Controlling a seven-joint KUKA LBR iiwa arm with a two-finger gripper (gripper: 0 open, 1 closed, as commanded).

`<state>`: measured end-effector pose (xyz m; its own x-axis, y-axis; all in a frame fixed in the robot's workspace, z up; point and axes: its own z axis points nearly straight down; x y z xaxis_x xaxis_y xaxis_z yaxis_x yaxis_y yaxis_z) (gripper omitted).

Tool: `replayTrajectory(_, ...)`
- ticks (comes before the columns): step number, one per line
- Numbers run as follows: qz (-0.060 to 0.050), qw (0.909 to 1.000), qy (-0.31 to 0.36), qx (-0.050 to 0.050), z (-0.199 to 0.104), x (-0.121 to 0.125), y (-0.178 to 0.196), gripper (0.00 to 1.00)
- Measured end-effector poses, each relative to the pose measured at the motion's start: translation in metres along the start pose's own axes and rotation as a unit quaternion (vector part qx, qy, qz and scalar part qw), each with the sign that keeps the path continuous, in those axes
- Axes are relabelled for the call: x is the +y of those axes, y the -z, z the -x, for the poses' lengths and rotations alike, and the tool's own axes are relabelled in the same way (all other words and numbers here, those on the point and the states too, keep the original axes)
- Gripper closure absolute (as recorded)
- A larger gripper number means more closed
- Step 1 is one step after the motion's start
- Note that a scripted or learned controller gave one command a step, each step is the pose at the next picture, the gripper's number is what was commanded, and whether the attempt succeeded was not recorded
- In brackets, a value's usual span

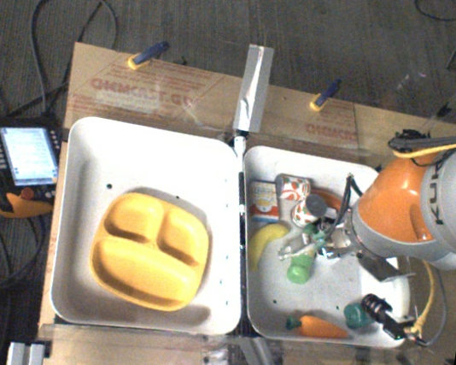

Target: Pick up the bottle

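Across the bench you see two shallow white bins side by side, the left bin (70, 194) bearing a yellow plastic compartment tray (150, 248). Your grey arm with its orange band (396, 210) reaches over the right bin (325, 302). Its gripper (312, 239) sits low over the clutter; whether the jaws are spread or closed you cannot tell. The green plastic bottle (300, 267) lies directly beneath it, beside a yellow banana-shaped piece (263, 242). An orange carrot (323, 328) rests near the front wall.

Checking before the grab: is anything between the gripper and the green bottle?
Nothing visible. The gripper is directly over the green plastic bottle in the right white bin; a yellow banana lies beside it.
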<state>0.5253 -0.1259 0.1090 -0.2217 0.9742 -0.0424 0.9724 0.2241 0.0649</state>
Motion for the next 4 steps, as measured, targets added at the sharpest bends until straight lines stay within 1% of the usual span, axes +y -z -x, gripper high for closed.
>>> replayTrajectory(1,-0.007,0.9957,-0.091,0.011,0.008,0.012,-0.001,0.0)
replayTrajectory(2,-0.007,0.9957,-0.092,0.011,0.008,0.012,-0.001,0.0)
replayTrajectory(3,-0.002,1.0,-0.005,-0.001,-0.004,0.001,0.0,0.0)
replayTrajectory(4,-0.008,0.9999,-0.008,0.007,0.002,0.007,-0.001,0.0)
